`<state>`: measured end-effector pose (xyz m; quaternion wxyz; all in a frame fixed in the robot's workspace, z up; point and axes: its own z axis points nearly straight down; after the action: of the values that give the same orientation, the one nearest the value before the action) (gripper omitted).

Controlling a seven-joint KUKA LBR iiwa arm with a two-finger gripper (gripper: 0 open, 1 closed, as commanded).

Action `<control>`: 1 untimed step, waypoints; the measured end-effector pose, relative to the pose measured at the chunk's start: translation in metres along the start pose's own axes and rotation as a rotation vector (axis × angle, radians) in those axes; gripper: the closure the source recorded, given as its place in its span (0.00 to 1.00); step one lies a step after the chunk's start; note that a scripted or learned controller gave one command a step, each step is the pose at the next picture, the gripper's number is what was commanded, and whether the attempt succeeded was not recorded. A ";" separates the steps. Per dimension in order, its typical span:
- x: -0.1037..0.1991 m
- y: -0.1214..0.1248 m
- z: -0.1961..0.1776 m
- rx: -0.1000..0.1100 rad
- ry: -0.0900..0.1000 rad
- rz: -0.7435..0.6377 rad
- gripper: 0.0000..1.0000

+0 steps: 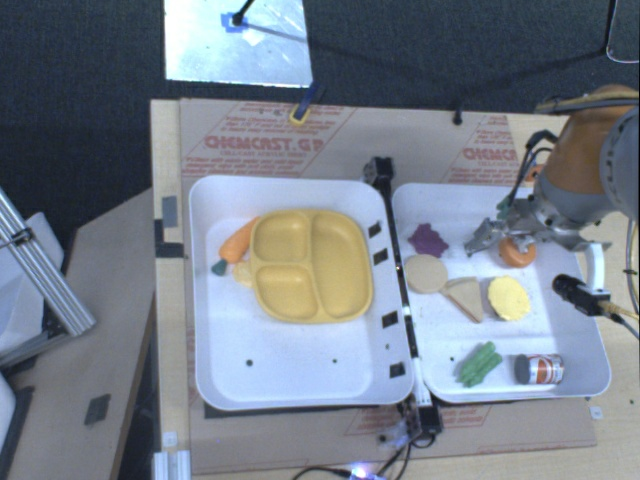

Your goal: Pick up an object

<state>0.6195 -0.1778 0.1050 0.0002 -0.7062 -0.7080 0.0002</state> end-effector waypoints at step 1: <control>0.001 0.002 0.019 -0.004 -0.001 -0.001 0.00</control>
<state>0.6213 -0.1770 0.0861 -0.0014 -0.7059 -0.7083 -0.0010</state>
